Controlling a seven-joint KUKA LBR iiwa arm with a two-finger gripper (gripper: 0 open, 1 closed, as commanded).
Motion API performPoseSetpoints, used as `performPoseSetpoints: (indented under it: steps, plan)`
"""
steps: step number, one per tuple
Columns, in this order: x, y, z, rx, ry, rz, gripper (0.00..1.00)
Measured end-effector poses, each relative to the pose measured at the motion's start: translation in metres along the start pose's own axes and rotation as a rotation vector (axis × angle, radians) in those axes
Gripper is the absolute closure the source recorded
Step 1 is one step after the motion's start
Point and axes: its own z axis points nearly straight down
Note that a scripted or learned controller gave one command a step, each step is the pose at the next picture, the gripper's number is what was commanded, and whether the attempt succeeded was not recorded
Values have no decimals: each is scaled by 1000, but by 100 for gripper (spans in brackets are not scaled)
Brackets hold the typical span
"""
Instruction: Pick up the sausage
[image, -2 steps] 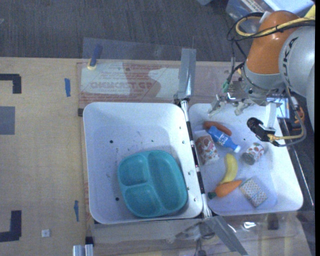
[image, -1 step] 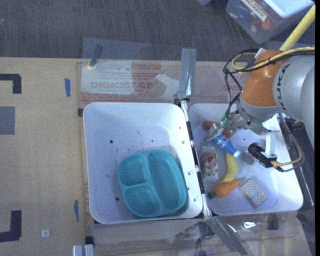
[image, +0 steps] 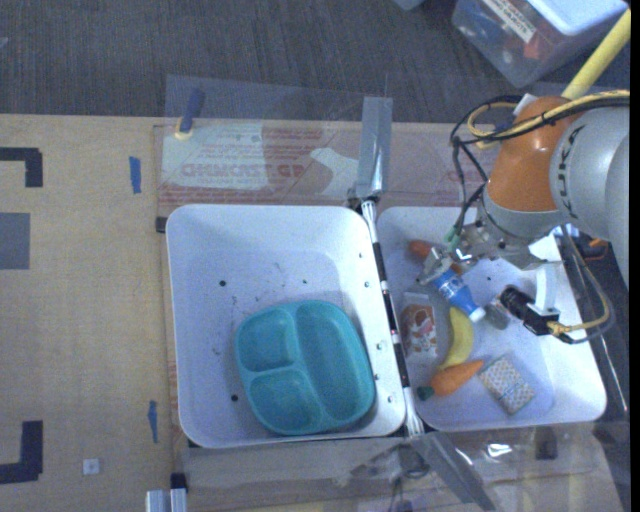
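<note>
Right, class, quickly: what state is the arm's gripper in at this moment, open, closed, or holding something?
Gripper: cannot be told. It sits low in the right bin, among the items at the bin's far end, and the view from above hides its state.

"KUKA" lettering runs vertically on the grey arm (image: 590, 170), just right of its orange band. Red print on the clear sheet (image: 265, 165) behind the left bin (image: 190, 250): too blurred to read.
</note>
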Motion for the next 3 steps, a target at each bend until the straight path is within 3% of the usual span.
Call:
performPoseSetpoints:
  steps: [1, 2, 3]
  plan:
    - [15, 39, -98, -10, -8, -7, 100]
    - [47, -14, -88, -6, -5, 137, 100]
    - [97, -73, -87, -5, -5, 176, 100]
